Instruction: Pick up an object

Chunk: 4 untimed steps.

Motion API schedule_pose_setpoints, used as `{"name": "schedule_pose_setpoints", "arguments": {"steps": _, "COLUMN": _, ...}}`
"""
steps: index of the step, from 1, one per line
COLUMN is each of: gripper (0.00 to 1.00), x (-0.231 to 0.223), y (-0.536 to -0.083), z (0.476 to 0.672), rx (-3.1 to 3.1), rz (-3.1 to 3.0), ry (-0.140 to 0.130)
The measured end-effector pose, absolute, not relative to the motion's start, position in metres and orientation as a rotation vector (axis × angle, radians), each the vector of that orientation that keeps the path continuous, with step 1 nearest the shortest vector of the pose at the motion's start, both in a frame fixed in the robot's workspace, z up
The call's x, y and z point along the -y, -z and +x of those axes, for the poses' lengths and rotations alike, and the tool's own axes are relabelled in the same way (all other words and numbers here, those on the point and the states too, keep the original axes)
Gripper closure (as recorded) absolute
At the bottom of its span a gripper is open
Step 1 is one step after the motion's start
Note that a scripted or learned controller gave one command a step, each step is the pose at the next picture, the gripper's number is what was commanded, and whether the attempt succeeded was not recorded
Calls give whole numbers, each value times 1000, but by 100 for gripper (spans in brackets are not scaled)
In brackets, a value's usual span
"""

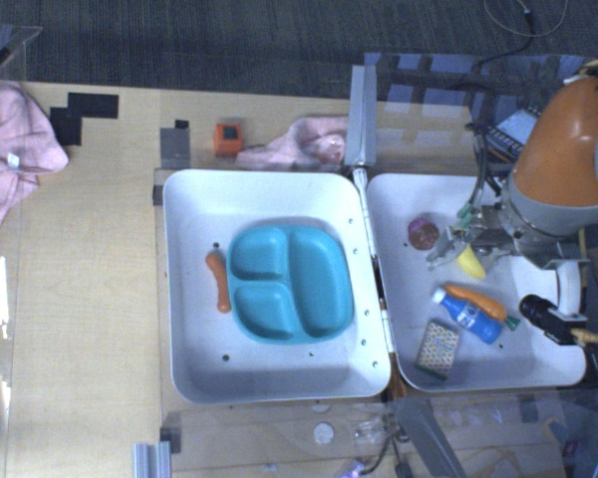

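While hanging over the right-hand bin [503,366], upper middle of it, arm [563,157] reaching in from frame right. Can't tell jaws' state from this slant: metalwork bunched together, no readable gap. Can't confirm anything held either.

Key relation: yellow piece [470,263] just below jaws in frame, touching or nearly so, towards bin centre. Small blunt wedge, no clear long axis, so approach angle probably not critical. Judging it the nearest candidate: short drop plus slight shift towards frame bottom. One arm only, so no choice of side.

Fallbacks further down frame: blue bottle [470,317], long axis running upper left to lower right, with carrot-like piece [475,300] lying alongside its upper edge, apparently touching. Risk of catching both if going there.

Counts, big to small:
- 1 worktop [80,297]
- 2 bins: right-hand one plus left-hand bin [194,352]
- 1 blue divided plate [284,282], three compartments, centre of left-hand bin
- 2 pink cloths: big cloth [15,152] at upper left of frame, smaller cloth [299,145] above left-hand bin
- 1 blue bottle
- 1 patterned pad [439,348], lower left of right-hand bin
- 2 orange sticks: carrot-like piece, plus orange stick [219,280] just left of plate
- 1 maroon round thing [424,233], left of jaws, apart from them
- 1 yellow piece
- 1 small orange block [228,137] on worktop, top centre-left
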State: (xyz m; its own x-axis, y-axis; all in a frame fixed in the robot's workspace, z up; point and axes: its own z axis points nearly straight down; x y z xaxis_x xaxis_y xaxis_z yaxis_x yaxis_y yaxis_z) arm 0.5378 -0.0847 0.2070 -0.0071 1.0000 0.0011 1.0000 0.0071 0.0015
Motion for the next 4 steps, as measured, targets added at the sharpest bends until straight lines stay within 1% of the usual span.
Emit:
{"name": "schedule_pose_setpoints", "arguments": {"steps": 1, "gripper": 100, "x": 83, "y": -217, "z": 541, "rx": -2233, "rz": 2207, "ry": -8}}
{"name": "schedule_pose_setpoints", "arguments": {"steps": 2, "gripper": 100, "x": 82, "y": -226, "z": 544, "rx": -2235, "rz": 2202, "ry": -13}}
{"name": "schedule_pose_setpoints", "arguments": {"steps": 3, "gripper": 100, "x": 91, "y": -236, "z": 509, "rx": -2995, "rz": 928, "ry": -4}}
{"name": "schedule_pose_setpoints", "arguments": {"steps": 4, "gripper": 100, "x": 90, "y": -247, "z": 513, "rx": -2988, "rz": 924, "ry": -8}}
